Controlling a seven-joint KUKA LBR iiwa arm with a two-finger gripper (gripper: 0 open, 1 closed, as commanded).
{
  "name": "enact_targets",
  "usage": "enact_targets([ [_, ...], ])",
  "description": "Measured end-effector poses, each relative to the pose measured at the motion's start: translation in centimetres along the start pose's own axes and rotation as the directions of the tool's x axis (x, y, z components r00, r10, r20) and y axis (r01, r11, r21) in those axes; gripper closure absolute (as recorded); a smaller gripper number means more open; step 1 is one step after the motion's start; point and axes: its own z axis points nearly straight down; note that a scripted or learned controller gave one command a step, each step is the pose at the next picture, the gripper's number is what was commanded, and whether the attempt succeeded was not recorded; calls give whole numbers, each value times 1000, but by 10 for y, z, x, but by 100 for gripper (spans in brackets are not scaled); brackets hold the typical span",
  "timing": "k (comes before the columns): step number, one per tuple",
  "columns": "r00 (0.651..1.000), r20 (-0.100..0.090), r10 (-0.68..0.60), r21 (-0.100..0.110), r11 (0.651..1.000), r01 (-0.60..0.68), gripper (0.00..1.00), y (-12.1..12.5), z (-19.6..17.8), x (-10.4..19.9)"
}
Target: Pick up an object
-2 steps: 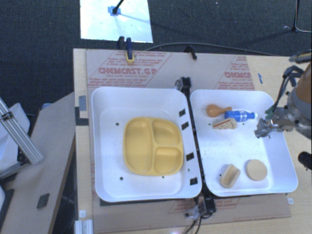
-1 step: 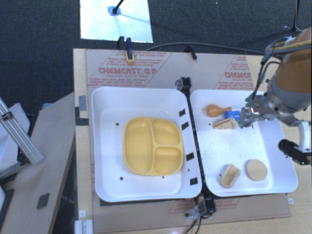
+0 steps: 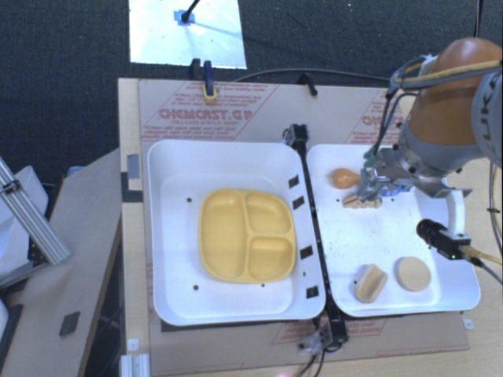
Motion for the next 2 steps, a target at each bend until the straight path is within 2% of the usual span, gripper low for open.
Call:
enact_targets([
  [1,1000,-1,-2,-1,1000,2,100,20,-4,51],
  [2,1000,0,0,0,1000,0,100,39,10,91],
])
